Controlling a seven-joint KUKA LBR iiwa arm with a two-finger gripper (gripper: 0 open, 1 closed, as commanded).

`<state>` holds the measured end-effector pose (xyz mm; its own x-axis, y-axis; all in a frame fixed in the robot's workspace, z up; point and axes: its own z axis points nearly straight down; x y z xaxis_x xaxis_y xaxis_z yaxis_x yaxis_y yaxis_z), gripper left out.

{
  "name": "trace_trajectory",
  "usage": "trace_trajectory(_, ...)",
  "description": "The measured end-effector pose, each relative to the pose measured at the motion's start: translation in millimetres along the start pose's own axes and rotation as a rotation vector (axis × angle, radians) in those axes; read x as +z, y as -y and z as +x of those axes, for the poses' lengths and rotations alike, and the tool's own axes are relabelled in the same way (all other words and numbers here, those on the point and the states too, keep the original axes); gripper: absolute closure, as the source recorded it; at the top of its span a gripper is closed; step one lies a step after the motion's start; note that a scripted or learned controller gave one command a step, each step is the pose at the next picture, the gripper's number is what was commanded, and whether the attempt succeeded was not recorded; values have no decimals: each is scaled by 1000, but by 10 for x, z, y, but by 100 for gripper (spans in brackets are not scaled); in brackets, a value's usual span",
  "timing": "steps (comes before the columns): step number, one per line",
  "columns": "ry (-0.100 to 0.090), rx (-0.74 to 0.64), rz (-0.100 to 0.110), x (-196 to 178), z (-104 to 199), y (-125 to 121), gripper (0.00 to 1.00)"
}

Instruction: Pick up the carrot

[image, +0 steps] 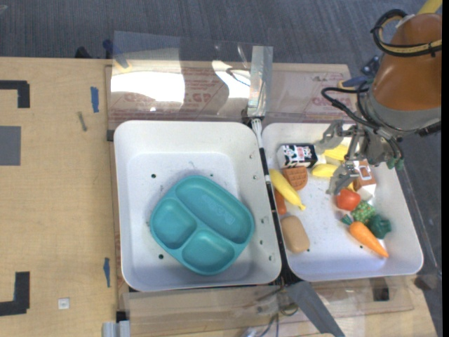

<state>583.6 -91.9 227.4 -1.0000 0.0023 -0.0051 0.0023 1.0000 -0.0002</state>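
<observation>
While the tool [345,161] hovers, carrot [367,238] lies near bin rim [414,248].

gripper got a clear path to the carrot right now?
Probably yes. The carrot lies exposed in the right bin, nothing on top. The gripper hovers above the tomato; broccoli crowds the carrot's leafy end, so aim for the tip.
</observation>
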Motion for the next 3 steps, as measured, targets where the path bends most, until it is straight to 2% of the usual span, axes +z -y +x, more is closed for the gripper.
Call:
trace_trajectory(1,-6,60,0,506,568,563,0)
trace_trajectory(2,-8,146,-1,1341,1052,469,0)
trace_trajectory(3,4,144,1,1217,1013,466,100)
